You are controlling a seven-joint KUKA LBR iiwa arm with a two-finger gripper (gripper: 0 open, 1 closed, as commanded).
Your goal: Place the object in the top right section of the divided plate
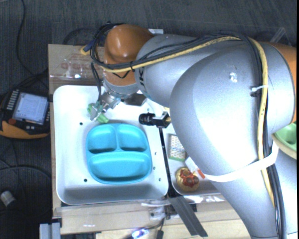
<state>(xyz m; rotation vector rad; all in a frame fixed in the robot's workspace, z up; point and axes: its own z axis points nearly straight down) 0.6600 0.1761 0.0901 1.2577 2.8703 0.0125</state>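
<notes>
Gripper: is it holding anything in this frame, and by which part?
It appears to hold a small green object at its tips, above the blue divided plate. Which part is pinched cannot be told.

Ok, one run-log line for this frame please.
gripper: above-left of blue divided plate, green object at its tip, grasp unclear | plate in left bin | top right section: nothing placed

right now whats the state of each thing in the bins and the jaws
light blue three-section divided plate: flat in the left white bin, all sections bare
small green object: at the gripper tip, just above the plate's top left edge, not on the plate; held or not, cannot tell
red and gold round object: resting in the right bin
small patterned card: lying in the right bin
</notes>
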